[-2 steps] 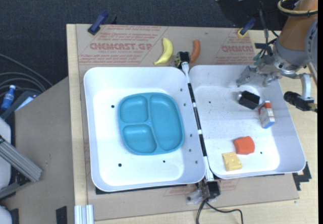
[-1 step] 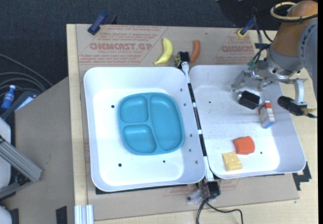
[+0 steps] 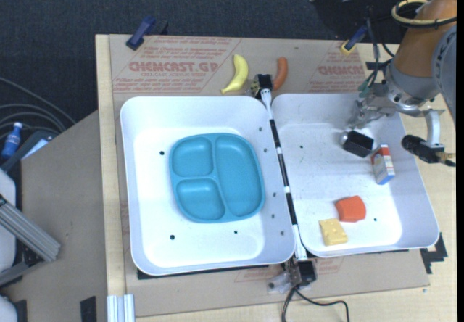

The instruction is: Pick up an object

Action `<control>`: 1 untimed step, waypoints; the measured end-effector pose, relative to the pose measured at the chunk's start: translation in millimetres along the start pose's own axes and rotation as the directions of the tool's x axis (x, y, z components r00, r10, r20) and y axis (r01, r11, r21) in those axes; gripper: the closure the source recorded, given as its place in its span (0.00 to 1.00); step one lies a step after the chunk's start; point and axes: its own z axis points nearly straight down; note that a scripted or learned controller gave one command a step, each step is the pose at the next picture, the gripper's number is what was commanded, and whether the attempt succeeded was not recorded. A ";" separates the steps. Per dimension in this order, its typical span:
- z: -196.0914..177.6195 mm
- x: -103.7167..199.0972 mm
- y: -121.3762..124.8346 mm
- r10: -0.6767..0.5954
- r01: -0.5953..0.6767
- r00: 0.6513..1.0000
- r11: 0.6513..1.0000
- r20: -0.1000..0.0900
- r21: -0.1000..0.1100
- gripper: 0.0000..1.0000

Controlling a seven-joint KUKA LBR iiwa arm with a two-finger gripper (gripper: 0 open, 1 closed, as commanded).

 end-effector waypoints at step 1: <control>0.2 0.0 -0.1 0.000 0.000 1.000 1.000 0.000 0.000 0.00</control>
